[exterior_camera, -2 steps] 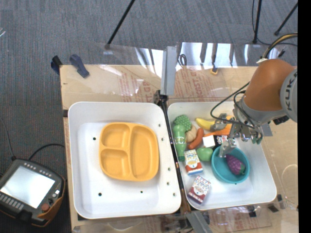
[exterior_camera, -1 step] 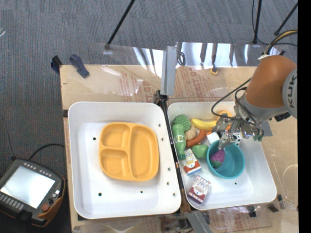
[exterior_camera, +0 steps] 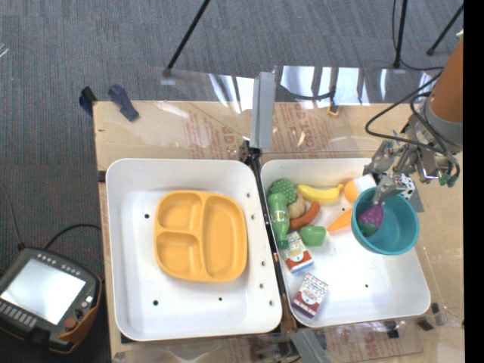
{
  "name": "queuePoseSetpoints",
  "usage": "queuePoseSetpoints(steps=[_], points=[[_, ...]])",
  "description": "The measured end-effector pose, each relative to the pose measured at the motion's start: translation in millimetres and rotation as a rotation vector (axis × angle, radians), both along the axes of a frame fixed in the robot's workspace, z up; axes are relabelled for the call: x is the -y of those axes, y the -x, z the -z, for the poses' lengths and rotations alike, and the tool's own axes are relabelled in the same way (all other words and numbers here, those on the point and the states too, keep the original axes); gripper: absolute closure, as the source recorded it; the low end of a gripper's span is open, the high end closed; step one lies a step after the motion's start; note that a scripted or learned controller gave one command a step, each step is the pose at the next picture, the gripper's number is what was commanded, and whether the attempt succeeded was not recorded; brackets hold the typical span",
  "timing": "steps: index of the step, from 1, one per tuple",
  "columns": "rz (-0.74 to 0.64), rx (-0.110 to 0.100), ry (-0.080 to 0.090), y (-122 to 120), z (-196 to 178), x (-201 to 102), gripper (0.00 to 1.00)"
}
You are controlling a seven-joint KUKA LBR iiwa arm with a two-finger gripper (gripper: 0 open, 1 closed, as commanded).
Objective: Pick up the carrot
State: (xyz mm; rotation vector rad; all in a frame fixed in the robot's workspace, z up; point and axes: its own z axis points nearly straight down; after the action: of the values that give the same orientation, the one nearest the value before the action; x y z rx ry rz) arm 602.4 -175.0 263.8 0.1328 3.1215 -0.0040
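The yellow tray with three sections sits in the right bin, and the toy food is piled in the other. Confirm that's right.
Not quite. The camera view shows the yellow tray in the left bin. The toy food, including the carrot, is piled in the right bin.

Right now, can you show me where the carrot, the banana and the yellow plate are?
carrot (exterior_camera: 340, 221), camera view, middle of its orange body beside the teal bowl.
banana (exterior_camera: 319, 193), camera view, middle of its curve.
yellow plate (exterior_camera: 171, 265), camera view, its bottom left rim.
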Motion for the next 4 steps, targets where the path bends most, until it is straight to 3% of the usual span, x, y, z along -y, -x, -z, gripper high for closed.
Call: queuePoseSetpoints(steps=[1, 2, 3, 4], points=[[-0.013, -0.034, -0.009, 58, 122, -40, 1.00], [-0.014, -0.017, -0.004, 54, 114, -39, 0.00], [0.132, -0.018, -0.006, 16, 177, -20, 0.00], [0.320, -0.015, -0.006, 30, 175, -32, 0.00]])
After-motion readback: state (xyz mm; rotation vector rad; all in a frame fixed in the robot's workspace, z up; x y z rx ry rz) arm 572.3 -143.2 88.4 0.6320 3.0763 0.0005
